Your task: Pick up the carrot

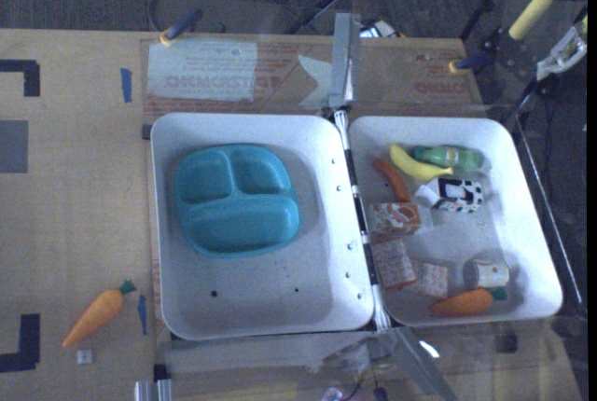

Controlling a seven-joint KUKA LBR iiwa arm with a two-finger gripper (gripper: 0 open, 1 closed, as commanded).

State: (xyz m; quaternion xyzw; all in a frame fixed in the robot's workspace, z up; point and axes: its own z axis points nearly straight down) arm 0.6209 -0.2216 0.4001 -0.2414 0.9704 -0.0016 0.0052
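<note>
A carrot lay at the right bin's lower edge — reachable; another sat lower left, outside.

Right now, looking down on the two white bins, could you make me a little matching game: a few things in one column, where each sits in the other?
Things:
1. teal plastic divided plate
2. yellow toy banana
3. orange toy carrot with green top
4. black-and-white toy cow

Places:
A. right bin, just below the green bottle
B. on the wooden bench, left of both bins
C. left bin
D. right bin, beside the green bottle

Pairs: 1-C, 2-D, 3-B, 4-A
</note>
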